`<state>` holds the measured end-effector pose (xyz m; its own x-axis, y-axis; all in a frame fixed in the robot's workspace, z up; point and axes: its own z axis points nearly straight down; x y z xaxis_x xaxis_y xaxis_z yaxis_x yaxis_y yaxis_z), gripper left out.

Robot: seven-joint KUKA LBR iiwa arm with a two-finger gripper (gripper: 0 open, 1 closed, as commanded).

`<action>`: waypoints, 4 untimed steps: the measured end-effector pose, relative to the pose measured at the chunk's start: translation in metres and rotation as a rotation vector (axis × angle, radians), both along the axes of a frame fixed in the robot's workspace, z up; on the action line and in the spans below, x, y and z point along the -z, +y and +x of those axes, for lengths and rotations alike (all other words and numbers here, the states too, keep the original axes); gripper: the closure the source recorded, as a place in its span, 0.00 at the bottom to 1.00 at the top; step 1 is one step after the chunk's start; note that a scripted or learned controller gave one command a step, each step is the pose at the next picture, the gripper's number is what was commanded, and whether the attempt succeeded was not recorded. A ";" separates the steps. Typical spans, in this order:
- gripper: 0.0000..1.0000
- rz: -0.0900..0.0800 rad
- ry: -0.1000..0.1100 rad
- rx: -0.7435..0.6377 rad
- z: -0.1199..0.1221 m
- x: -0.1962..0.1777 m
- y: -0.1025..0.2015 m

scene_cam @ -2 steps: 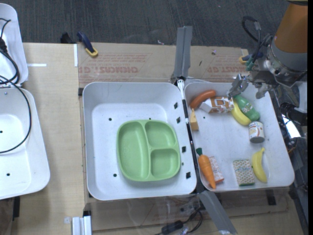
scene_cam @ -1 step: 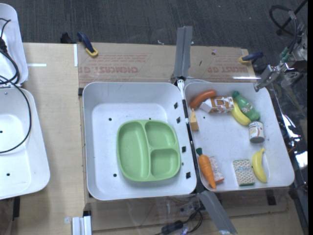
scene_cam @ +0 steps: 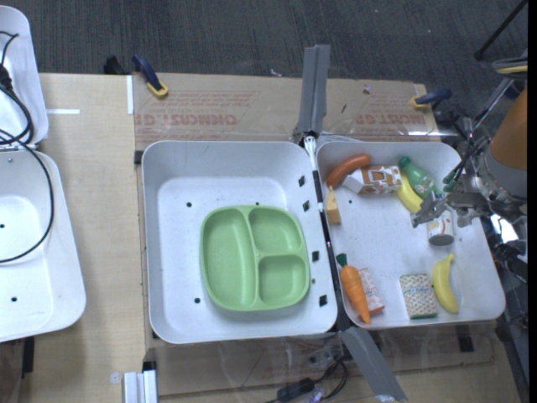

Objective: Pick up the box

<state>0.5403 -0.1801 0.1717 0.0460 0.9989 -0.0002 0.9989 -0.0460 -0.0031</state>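
One box (scene_cam: pixel 382 179): lying untouched beside the sausage (scene_cam: pixel 347 170).
Gripper (scene_cam: pixel 436 214): right of box; you cannot tell its state.
Remaining: your whole pick.

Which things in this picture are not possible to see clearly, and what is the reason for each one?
- End effector, camera view: too small and cluttered to tell if it is open or shut.
- Arm: cut off by the right edge.
- Box: print too small to read; its left end is covered by the sausage.
- Can: partly hidden under the end effector.
- Left tray: cut off by the left edge.
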 end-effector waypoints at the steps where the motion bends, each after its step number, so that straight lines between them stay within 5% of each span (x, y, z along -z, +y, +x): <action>1: 0.00 0.000 0.001 0.126 -0.041 0.081 0.060; 3: 0.00 0.001 0.015 0.102 0.115 0.076 0.083; 4: 0.00 -0.003 -0.003 0.136 0.107 -0.100 0.051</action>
<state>0.6469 -0.1294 0.2715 0.1814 0.9834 -0.0027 0.9834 -0.1814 -0.0003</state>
